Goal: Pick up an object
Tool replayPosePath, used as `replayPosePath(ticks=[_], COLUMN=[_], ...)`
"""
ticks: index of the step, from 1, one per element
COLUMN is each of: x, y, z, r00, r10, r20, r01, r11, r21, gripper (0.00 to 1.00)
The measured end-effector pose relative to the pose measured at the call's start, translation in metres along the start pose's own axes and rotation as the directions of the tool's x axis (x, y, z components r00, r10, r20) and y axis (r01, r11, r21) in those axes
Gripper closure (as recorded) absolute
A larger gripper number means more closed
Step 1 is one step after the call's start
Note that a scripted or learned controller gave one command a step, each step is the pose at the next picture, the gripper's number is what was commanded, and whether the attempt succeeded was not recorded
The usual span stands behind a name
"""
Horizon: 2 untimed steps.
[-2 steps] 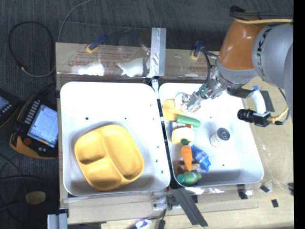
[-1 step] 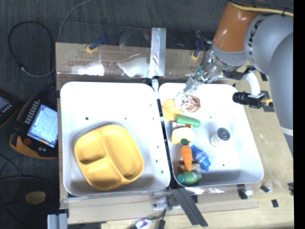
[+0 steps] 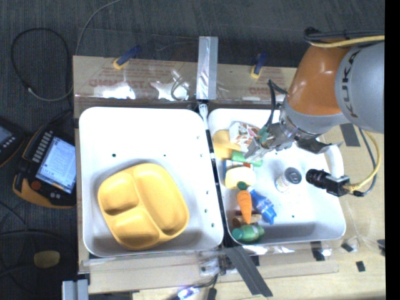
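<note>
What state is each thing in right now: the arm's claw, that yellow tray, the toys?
gripper: low over the right bin's toy pile, fingers too blurred to judge.
yellow tray: lying upright in the left bin, compartments bare.
carrot: lying flat in the right bin.
small jar: standing apart from the pile.

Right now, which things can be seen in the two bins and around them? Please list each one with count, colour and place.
Bins: 2, white, side by side on the bench.
Tray: 1, yellow, three compartments, in the left bin.
Carrot: 1, orange, right bin, near its left wall.
Blue item: 1, blue, beside the carrot.
Green item: 1, green, right bin's front corner.
Pendant: 1, orange and grey, on the floor, left of the bench.
Gripper: 1, grey, over the right bin's pile; fingers unclear.
</note>
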<state>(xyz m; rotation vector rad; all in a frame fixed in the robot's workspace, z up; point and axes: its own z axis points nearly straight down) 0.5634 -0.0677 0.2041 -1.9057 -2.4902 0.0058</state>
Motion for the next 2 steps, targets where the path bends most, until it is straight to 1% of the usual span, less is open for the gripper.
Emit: replayPosePath(ticks=[1, 2], x=[0.013, 0.041], y=[0.082, 0.120], z=[-0.020, 0.024], r00=[0.979, 0.998], r10=[0.205, 0.060], r20=[0.003, 0.005], r01=[-0.205, -0.060], r11=[0.979, 0.998], r21=[0.000, 0.000], gripper=[1.00, 1.00])
